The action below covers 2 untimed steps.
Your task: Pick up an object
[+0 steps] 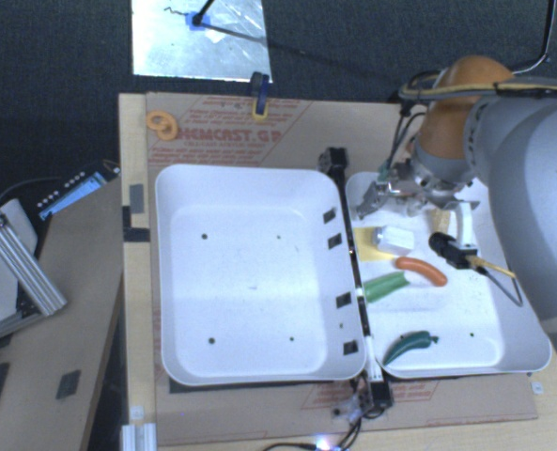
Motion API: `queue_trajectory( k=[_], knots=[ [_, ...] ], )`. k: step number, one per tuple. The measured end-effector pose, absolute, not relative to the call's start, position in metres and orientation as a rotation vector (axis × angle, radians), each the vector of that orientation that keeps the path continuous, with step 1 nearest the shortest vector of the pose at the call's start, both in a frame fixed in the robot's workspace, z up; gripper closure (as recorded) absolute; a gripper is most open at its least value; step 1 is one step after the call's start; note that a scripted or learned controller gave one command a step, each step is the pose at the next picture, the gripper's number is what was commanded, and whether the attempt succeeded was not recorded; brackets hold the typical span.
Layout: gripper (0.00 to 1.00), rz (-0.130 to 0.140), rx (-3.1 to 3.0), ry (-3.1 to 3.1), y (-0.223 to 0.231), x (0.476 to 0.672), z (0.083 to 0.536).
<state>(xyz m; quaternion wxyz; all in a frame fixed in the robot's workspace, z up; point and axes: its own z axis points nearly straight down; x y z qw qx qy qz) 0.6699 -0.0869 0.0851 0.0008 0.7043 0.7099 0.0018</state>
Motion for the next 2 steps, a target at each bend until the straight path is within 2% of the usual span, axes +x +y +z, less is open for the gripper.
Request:
queue_trajectory(
  k=[1, 2],
  knots=[
    [1.00, 0.006, 2.209, 2.225, -0.090, 0.670, 0.097],
    [1.00, 0.015, 2.204, 2.231, -0.003, 0.671, 0.192]
  ],
)
